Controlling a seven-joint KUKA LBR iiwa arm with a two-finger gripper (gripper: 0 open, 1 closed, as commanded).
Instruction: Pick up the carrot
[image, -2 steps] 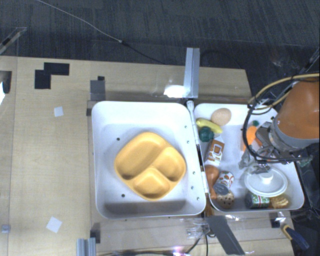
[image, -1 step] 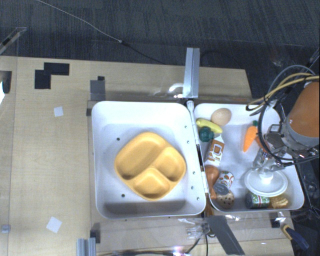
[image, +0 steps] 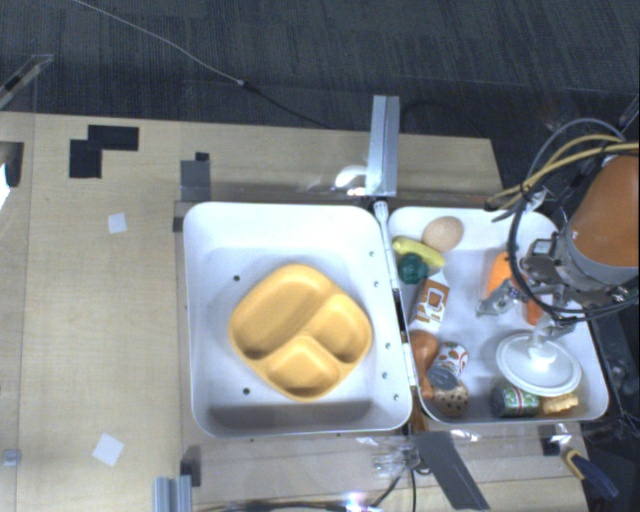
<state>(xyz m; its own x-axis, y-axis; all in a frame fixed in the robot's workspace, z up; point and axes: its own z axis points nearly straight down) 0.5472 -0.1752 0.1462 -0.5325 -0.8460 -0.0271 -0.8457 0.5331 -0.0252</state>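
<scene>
My pincer (image: 515, 300) hangs beside one carrot (image: 498, 272) in the right bin (image: 600, 400); I cannot tell its spread.

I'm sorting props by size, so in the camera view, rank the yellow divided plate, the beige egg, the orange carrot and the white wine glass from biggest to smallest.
1. Yellow divided plastic plate
2. White wine glass lying on its side
3. Orange carrot, partly hidden by the arm, so unsure against the egg
4. Beige egg
</scene>
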